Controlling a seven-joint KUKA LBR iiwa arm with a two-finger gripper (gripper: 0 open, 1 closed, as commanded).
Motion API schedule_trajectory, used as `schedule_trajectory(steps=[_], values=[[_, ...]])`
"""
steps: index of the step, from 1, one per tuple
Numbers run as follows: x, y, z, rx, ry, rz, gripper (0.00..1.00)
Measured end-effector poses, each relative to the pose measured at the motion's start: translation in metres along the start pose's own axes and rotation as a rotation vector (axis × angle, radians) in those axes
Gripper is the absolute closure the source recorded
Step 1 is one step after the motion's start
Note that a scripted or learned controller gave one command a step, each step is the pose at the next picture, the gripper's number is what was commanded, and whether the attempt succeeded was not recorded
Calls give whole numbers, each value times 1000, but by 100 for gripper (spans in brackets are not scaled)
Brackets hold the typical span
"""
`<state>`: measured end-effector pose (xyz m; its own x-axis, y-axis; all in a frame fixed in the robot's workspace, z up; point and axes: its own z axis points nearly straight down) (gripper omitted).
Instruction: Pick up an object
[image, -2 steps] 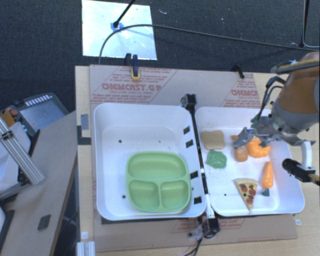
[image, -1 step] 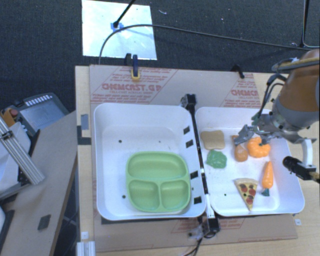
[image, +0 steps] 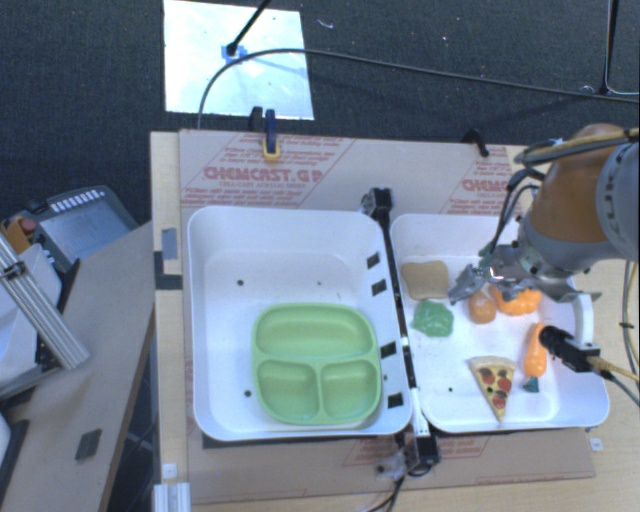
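Low over the right bin (image: 590, 405) hangs the tool (image: 478, 282), at the end of the grey arm (image: 580, 205) reaching in from the right. Whether it is apart, together or clamped on anything cannot be told. Its tip sits just above an orange ball (image: 483, 309), with a tan bread slice (image: 426, 279) to the left and a green lump (image: 434, 319) below that. An orange pepper (image: 517, 300) lies touching the ball, partly under the arm. Nearer the front edge lie a pizza slice (image: 493, 383) and a carrot (image: 535, 352). The left bin (image: 215, 300) holds a green tray (image: 315, 362) with three compartments. Both bins rest on the table (image: 170, 260).
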<state>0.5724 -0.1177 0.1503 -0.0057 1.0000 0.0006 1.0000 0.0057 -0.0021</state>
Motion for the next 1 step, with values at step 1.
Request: schedule_trajectory(steps=[1], values=[[6, 0, 42, -10, -8, 4, 0]])
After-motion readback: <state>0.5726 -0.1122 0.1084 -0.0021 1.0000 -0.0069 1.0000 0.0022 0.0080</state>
